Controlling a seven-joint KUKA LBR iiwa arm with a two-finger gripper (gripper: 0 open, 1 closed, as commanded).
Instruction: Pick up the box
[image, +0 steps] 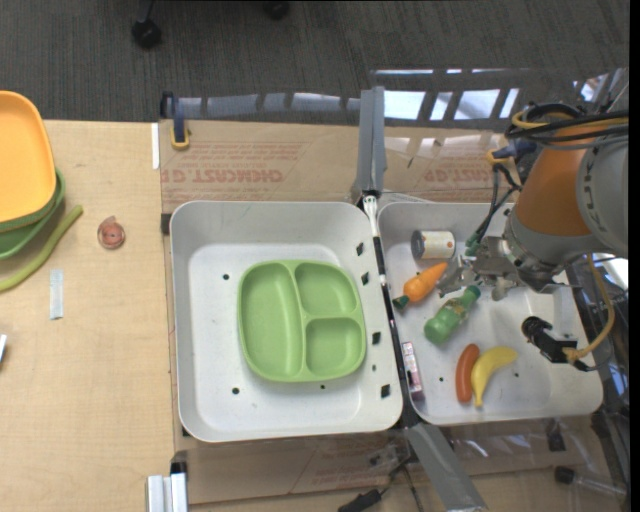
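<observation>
Two white bins stood side by side on the bench, and the right bin (560, 400) held all the loose things. The gripper (478, 272) was low in the middle right of the frame, above a green bottle (450, 315) and beside a carrot (424, 284). Whether the jaws were open or closed, I could not tell. The box seemed to be the flat dark pack (410, 366) lying against the left wall of this bin, well apart from the gripper. So the risk was that the jaws close on the bottle or carrot instead, and that the wall blocks one finger.
</observation>
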